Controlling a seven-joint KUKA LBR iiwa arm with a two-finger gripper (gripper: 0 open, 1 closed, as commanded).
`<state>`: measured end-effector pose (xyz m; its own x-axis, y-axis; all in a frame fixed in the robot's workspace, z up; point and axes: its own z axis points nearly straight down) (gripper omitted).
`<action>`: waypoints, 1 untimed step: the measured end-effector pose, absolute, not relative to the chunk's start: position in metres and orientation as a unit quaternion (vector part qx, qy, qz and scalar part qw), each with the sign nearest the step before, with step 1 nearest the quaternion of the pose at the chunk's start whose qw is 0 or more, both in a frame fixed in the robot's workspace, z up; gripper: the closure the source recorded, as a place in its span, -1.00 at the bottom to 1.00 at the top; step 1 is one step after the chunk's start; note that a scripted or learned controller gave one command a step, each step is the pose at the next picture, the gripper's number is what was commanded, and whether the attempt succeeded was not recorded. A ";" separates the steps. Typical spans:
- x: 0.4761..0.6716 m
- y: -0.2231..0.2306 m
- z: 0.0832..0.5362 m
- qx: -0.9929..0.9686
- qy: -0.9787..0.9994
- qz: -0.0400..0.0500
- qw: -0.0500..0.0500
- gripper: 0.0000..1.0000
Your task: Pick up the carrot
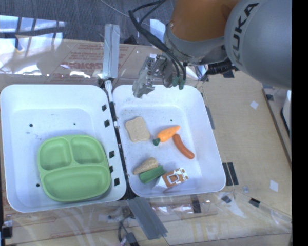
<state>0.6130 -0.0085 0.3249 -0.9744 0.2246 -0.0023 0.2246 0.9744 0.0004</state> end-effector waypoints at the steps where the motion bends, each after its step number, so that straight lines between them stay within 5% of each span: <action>1: 0.570 -0.002 0.349 0.149 0.989 0.000 0.001 1.00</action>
<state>0.5701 -0.0023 0.3494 -0.9556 0.2946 -0.0027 0.2946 0.9556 -0.0001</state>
